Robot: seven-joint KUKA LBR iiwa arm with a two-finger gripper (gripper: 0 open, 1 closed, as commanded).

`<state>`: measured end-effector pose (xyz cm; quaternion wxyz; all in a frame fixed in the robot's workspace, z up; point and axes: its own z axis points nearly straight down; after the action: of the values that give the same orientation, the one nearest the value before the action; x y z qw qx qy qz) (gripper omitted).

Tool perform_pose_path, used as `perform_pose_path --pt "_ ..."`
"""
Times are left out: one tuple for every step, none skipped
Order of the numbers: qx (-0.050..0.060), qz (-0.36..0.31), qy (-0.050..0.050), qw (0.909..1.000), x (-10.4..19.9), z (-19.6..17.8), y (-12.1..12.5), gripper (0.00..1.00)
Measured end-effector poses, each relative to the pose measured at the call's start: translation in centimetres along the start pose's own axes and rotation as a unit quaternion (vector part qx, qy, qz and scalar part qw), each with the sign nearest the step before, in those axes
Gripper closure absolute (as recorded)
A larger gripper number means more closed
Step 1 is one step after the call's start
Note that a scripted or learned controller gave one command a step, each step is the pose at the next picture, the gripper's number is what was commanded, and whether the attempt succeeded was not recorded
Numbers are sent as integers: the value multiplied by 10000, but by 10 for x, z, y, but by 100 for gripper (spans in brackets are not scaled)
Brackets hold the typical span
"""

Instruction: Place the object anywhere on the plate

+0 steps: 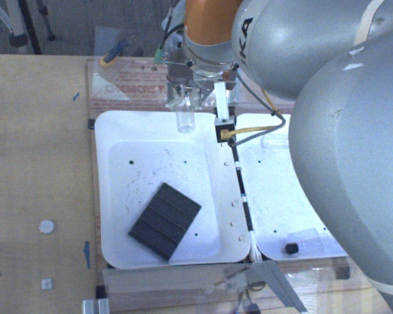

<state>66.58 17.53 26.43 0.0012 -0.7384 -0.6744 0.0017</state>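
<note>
Looking down at a slant on two shallow white bins, side by side. In the left bin (111, 175), toward 6 o'clock, a dark grey ridged slab (165, 220), lying flat and turned on a diagonal; probably the plate. In the right bin (275, 195), at 6 o'clock on its visible floor, a small black piece (291, 248), likely the object, just beside a clear strip (311, 241) and well apart from the slab. Gripper (185, 113) at 12 o'clock, over the left bin's far rim, with nothing seen in it; impossible to tell whether claw apart or together. Judging by look: small, light, stiff, not fragile, perhaps apt to roll or skid on smooth plastic. Best taken across its middle from straight above, low to the floor.
</note>
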Motion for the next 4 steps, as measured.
perform_pose_path --pt "-5 -332 1 9994 50 68 -4 100" --pt "32 -575 4 9983 52 171 -6 100" --pt "34 -1969 15 9804 43 176 -4 100" --pt "-46 -3001 11 9539 39 175 -31 100"
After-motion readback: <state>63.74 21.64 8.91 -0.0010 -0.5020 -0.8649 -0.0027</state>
